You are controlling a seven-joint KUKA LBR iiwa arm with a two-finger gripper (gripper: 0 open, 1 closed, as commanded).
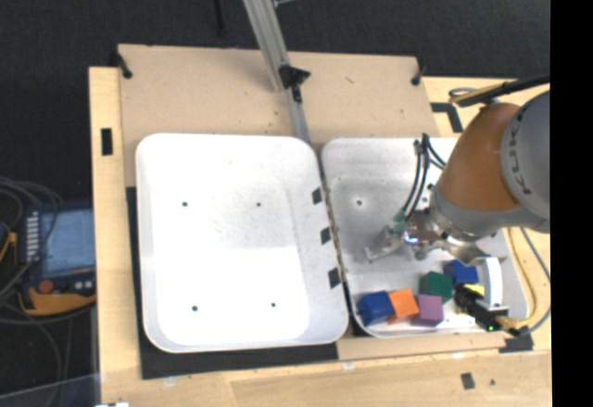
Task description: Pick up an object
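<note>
Along the front of the right bin (371,169) lie several small blocks: a blue one (375,307), an orange one (404,303), a purple one (431,308), a green one (435,285) and another blue one (463,273). My gripper (382,248) hangs low over the middle of the right bin, behind and slightly left of the blocks. I see nothing held in it. The arm's orange band and grey wrist cover the bin's right side.
The left bin (232,238) sits beside the right one, with small clips along the shared edge. A slanted metal rail (264,20) rises behind the bins. A handheld pendant (60,252) lies off the bench at the left.
</note>
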